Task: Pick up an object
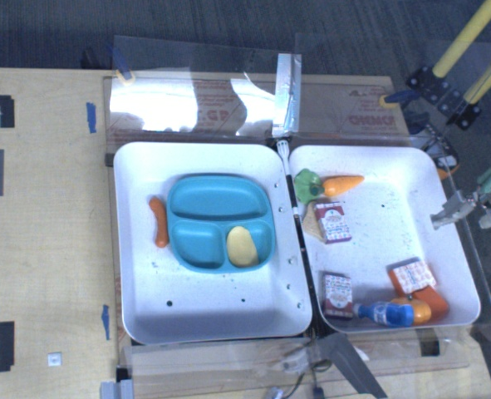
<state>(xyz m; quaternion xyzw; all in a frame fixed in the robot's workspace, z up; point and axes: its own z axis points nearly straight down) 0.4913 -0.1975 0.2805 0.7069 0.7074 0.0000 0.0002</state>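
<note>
Two white bins side by side on the bench, divider seam as landmark.

Left bin [137,298]: blue tray [216,198] with compartments, sitting near the middle, just left of the seam. A yellow potato [243,246] lies in the tray's lower right compartment. An orange sausage [159,221] lies on the bin floor just beside the tray's left edge, long axis roughly up-down in the view.

Right bin [395,181]: carrot [338,185] with green top [305,184] right next to the seam at the upper end, leaves pointing toward the seam. Below it a small red-and-white carton [334,222], also close to the seam. Lower down, a second carton [337,293] near the seam at the bin's front. A blue bottle [384,313] lies on its side just right of that carton, along the front wall. A third carton [410,276] sits further right from the seam, touching or overlapping an orange thing [429,304] (can't tell what it is).

Gripper [465,207]: metal parts visible at the right bin's far edge from the seam, over the rim, well apart from every item. Nothing between the fingers that I can see; whether it's released or clenched, cannot tell (too small, partly cut off).

All items rest in the bins, none lifted.
</note>
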